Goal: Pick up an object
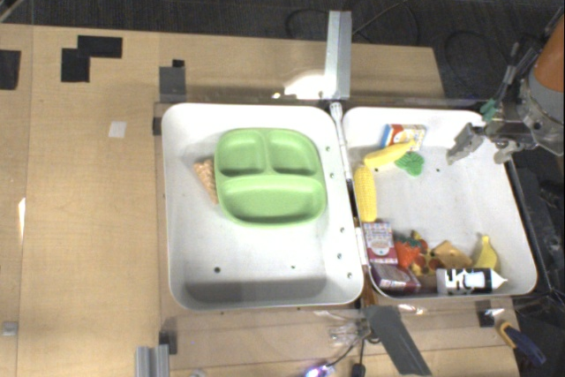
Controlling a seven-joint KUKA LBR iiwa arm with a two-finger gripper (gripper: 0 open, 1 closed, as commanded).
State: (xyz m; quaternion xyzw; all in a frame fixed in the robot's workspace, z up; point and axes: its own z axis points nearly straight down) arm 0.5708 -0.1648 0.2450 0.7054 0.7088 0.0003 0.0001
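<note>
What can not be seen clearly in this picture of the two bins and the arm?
- Gripper, camera view: too small and blurred to tell its finger state.
- Arm: cut off by the right edge.
- Brown item in the left bin: partly hidden under the green tray.
- Pile along the right bin's near wall: items overlap, too small to identify.

At the right edge of the bench, the arm (pixel 549 93) is seen as a grey body with an orange band above the wrist. Its wrist section is built of pale grey metal with darker joints. Thin dark cables are carried along its upper side. The gripper (pixel 472 143) is formed of slim grey metal parts, with a pale finger (pixel 461 144) angled over the right bin.
</note>
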